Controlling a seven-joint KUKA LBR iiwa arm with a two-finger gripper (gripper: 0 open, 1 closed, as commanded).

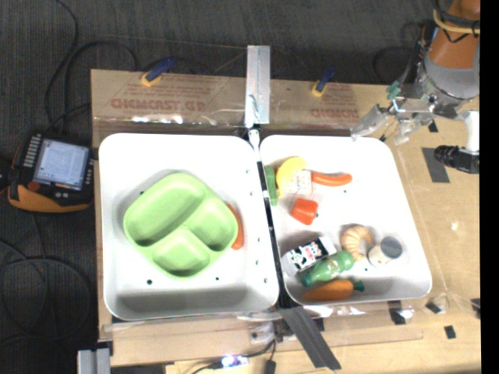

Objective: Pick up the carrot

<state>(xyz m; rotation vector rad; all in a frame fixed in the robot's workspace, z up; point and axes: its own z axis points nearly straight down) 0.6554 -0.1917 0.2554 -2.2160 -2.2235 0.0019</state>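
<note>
- The gripper [383,125] is seen at the upper right, held above the bench just outside the far right corner of the right bin [405,201]; its two pale fingers are spread apart, with nothing between them.
- The grey arm with its orange band [452,49] is seen rising behind the gripper toward the top right corner.
- The carrot [329,290] is found well apart from the gripper, lying flat along the near wall of the right bin, its green stem end pointed right.
- A green bottle [329,267] is laid just above the carrot, touching or nearly touching it, with a small black-and-white carton [309,253] at its left.
- A tan shell-shaped piece [355,239] and a round grey-capped item [385,251] are placed to the right of the bottle.
- In the far half of the bin, a yellow item [290,172] with a white label, a red-orange chili-shaped piece [332,180] and a small red-orange pepper [305,209] are grouped together.
- The left bin [117,287] is occupied by a green three-compartment tray [179,223], with an orange sliver [238,234] showing at the tray's right edge.
- A handheld control pendant [53,171] is seen on the dark floor to the left of the bench.
</note>
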